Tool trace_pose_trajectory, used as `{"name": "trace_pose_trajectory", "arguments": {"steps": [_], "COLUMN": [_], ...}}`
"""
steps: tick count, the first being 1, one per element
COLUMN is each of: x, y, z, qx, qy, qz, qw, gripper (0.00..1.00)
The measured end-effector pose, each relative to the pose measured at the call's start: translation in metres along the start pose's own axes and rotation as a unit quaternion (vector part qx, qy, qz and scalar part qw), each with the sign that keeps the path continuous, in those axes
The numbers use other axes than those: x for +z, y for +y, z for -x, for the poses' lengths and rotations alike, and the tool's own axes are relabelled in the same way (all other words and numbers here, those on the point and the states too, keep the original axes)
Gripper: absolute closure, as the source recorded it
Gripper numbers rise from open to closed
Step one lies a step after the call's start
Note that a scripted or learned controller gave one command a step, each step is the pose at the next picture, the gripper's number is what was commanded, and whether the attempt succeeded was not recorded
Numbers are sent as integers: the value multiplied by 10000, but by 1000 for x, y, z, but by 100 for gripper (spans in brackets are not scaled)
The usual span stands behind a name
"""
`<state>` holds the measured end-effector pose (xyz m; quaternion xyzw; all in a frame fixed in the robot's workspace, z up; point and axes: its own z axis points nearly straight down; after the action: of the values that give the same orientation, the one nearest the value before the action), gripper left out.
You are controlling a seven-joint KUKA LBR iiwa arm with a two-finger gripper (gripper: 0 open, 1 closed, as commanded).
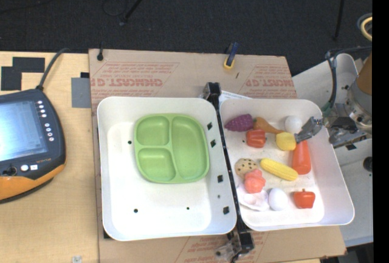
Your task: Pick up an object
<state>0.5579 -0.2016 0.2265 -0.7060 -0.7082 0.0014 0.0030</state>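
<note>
Hovering at right bin edge, gripper sits just above yellow lemon & orange carrot; cannot tell if it is open or closed. Toys are crowded, so it may push neighbours, not grab.

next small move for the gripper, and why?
Probably lower a bit onto the lemon. The gripper sits at the right bin's upper right, just beside the lemon and above the carrot, with nothing visible between its fingers.
</note>
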Motion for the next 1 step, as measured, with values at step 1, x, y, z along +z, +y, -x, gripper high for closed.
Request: {"name": "trace_pose_trajectory", "arguments": {"steps": [1], "x": [55], "y": [3], "z": [8], "qx": [7], "qy": [3], "qz": [-8], "qw": [10000], "gripper": [0]}}
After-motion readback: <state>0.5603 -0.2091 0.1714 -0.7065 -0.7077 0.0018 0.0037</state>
